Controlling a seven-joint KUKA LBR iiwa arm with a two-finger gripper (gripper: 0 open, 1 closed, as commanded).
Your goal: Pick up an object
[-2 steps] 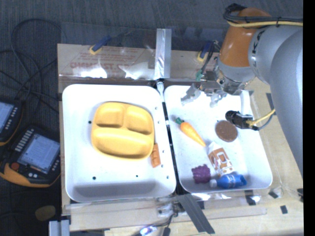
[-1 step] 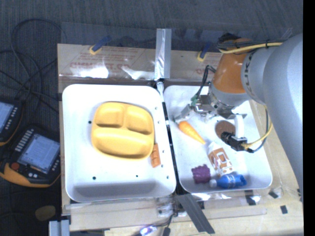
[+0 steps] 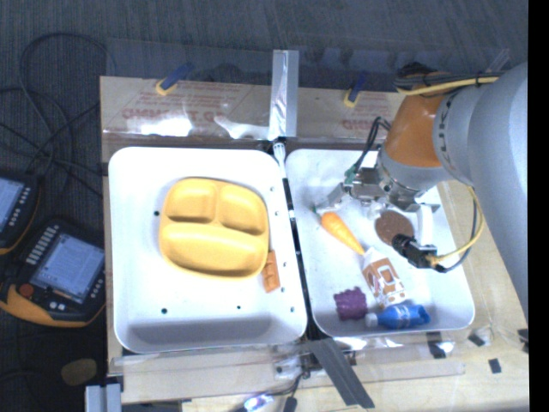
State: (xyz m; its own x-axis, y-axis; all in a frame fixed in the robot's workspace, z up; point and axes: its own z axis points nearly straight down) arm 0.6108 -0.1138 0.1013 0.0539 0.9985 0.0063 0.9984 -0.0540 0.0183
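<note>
"Carrot [image 3: 341,232], is that what it's after?"

"That's my guess. The gripper [image 3: 350,187] sits low in the right bin [image 3: 319,281], near the back wall, and the carrot lies just in front of it, pointing slantwise toward the middle of the bin. Whether the gripper is open or closed, I cannot tell from above; the wrist hides it."

"So what could spoil the try?"

"The carrot is thin, round and set at an angle. If the gripper comes down across it off-centre, it will likely roll or skid away instead of being caught."

"And the neighbours?"

"A bottle [image 3: 383,281] lies touching or nearly touching the carrot's lower end. A nudge could push one into the other and shift both. The brown disc [image 3: 395,226] lies flat, close beside the wrist, and looks too thin to grasp at all."

"The front corner looks crowded."

"Yes, a purple lump [image 3: 349,303] and a blue thing [image 3: 403,316] sit just beside the bottle, so a grab there might close on two at once or slip between them."

"And the left bin [image 3: 137,299]?"

"The yellow tray [image 3: 214,228] is wide; I doubt the gripper could span it."
</note>
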